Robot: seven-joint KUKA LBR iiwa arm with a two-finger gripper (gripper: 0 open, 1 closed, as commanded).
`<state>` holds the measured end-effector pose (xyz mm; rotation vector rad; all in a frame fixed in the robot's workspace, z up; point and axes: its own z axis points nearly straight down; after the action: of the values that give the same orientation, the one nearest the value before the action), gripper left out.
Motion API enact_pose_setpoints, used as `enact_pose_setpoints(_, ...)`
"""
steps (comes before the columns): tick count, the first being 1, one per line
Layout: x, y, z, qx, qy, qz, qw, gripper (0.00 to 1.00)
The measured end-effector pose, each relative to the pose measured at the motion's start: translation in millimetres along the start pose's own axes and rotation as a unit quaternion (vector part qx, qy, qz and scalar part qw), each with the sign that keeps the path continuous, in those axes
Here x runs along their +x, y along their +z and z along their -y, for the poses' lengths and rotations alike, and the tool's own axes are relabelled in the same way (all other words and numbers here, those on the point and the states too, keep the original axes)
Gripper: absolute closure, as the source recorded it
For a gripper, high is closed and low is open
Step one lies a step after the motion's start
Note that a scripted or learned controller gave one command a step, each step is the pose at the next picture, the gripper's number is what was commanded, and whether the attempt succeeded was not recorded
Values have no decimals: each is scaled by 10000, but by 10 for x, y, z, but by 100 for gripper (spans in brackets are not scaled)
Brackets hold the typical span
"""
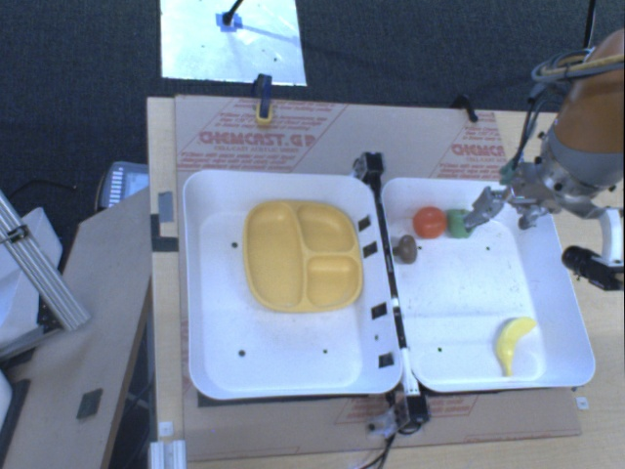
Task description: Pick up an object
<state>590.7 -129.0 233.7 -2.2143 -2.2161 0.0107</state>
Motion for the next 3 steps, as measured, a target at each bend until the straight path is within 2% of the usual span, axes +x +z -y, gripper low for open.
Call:
enact_pose_setpoints(1, 3, -74, -23, -62, -12, 8, 10000, 0)
enact_pose_setpoints(3, 88, 774, -69, -60, -5, 10, 10000, 0)
